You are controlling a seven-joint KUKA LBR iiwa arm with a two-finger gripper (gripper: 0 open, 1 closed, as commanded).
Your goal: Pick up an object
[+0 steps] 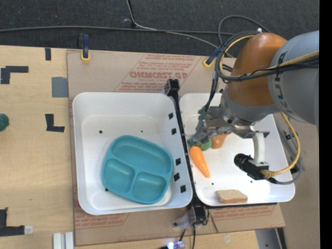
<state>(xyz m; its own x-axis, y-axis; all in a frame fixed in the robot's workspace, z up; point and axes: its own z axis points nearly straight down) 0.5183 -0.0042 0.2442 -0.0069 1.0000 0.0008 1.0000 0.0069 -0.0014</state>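
Two white bins are sitting side by side on the table (31, 154). The left bin (85, 108) is holding a teal divided plate (137, 168), lying flat toward its front. The right bin (277, 191) is holding a carrot (199, 161) near its left wall, a slice of bread (232, 195) by its front edge, and a small green and orange thing (210, 141) just above the carrot. The gripper (205, 134) is hanging over that thing; whether it is gripping anything cannot be told.

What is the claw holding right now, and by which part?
It cannot be told. The claw is low in the right bin, over small green and orange items beside the carrot, but the arm hides any grip.
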